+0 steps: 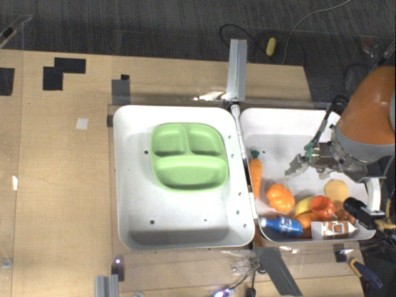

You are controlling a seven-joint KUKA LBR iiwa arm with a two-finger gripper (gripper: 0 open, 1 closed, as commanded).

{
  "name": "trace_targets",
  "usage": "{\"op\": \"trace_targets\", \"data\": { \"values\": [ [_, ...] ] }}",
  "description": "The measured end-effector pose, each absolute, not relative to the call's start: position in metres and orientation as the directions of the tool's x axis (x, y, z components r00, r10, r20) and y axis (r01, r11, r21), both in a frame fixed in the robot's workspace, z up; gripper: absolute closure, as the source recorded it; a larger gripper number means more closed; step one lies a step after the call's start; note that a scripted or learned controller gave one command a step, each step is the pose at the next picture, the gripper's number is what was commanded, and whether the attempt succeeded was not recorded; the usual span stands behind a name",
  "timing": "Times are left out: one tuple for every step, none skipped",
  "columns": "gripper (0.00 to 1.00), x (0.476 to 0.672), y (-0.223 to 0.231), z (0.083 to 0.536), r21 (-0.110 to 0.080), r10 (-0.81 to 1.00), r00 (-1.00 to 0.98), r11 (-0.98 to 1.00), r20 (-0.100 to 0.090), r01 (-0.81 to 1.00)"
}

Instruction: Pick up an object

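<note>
My gripper (299, 164) hangs over the middle of the right bin (278, 129), reaching in from the right, with its fingers spread open and nothing between them. Just below it lies an orange pepper-like toy (279, 197). A toy carrot (254, 177) lies along the bin's left wall. At the bin's near edge sit a blue bottle (283, 226), a white bottle with an orange label (333, 229), a yellow banana piece (301, 206), an orange-red toy (320, 207) and a pale yellow ball (336, 190).
The left bin (133, 166) holds a green divided plate (188, 155). A metal post (237, 73) stands behind the wall between the bins. The arm's orange band (371, 107) looms over the right bin's far right side.
</note>
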State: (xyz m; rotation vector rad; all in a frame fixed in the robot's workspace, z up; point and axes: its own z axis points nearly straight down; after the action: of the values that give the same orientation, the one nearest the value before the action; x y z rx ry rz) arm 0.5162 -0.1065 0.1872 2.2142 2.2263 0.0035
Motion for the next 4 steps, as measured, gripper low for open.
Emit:
{"op": "trace_targets", "data": {
  "values": [
    [0.00,0.492,-0.106,0.090,0.017,0.998,-0.058,0.058,-0.002,0.998],
    [1.00,0.497,-0.105,0.103,0.030,0.998,-0.061,0.061,-0.003,0.998],
    [1.00,0.600,-0.089,0.090,0.016,0.967,-0.254,0.254,-0.005,0.967],
    [0.00,0.600,-0.094,0.091,0.017,0.969,-0.248,0.248,-0.011,0.968]
  ]
}}
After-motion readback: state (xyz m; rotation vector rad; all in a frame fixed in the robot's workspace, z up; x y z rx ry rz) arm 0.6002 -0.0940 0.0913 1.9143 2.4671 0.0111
